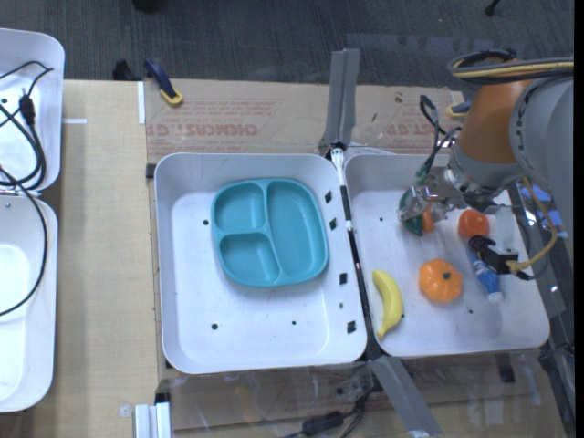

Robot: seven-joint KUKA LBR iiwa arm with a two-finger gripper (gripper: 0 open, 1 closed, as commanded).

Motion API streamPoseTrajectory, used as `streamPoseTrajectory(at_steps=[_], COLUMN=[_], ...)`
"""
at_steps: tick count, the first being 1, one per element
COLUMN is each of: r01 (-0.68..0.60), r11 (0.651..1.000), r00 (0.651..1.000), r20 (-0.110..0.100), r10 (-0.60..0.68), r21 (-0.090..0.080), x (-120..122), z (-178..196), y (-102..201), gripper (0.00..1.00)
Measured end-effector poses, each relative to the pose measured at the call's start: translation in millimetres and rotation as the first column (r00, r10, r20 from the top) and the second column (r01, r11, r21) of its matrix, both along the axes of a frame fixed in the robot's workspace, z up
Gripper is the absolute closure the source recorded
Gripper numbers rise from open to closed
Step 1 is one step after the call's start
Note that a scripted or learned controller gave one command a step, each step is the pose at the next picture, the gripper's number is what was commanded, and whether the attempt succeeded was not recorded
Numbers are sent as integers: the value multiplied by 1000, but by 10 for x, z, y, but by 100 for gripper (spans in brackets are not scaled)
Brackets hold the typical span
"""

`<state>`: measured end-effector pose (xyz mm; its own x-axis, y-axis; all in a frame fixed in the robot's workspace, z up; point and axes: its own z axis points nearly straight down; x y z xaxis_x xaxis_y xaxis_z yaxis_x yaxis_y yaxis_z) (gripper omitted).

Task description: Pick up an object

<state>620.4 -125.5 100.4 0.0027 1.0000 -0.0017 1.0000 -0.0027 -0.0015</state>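
Note:
My gripper [418,210] hangs low over the upper middle of the right bin [401,331]. Right under it lies a small green and orange object [423,224], partly hidden by the gripper. An orange ball [473,223] rests just to its right. A round orange fruit with a stem [441,280] sits nearer the front, and a yellow banana [389,301] lies by the bin's left wall. A blue and white tube [485,272] lies to the right of the fruit.
The left bin [182,318] holds a teal divided plate [270,232]. The grey arm with its orange band [493,121] reaches in over the right bin's far right corner. Black cables [525,245] trail beside the tube.

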Motion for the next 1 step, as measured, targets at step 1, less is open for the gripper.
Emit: streamPoseTrajectory(at_steps=[1], r01=[-6], r11=[1000], r00=[1000], r20=[2], r10=[6], r21=[0], x=[94], z=[970], y=[79], gripper=[100])
